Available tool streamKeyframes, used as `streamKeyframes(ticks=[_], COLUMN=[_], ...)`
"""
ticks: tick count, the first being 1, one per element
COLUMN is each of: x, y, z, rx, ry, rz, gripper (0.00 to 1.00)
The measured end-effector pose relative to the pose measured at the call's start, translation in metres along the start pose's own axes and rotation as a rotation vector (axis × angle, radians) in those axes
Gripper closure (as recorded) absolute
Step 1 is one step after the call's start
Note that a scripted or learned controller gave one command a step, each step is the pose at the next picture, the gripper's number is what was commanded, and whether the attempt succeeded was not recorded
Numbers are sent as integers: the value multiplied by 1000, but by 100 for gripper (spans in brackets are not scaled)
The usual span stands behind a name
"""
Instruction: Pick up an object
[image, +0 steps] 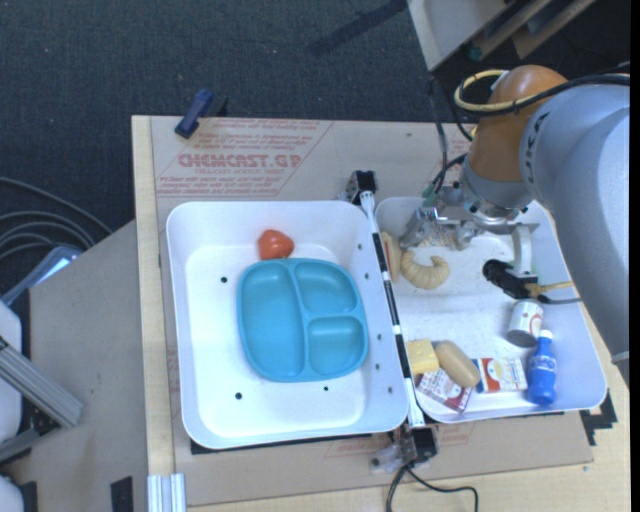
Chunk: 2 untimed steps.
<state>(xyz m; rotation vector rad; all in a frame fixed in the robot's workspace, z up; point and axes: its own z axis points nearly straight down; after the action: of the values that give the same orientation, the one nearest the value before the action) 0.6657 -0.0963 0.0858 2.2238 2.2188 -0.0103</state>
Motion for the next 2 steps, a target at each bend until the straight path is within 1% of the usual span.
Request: streamKeyframes(ticks=[2], x=[1], y=[0], z=[0], rx=[0], ry=[-1], rz=[0], gripper=[0])
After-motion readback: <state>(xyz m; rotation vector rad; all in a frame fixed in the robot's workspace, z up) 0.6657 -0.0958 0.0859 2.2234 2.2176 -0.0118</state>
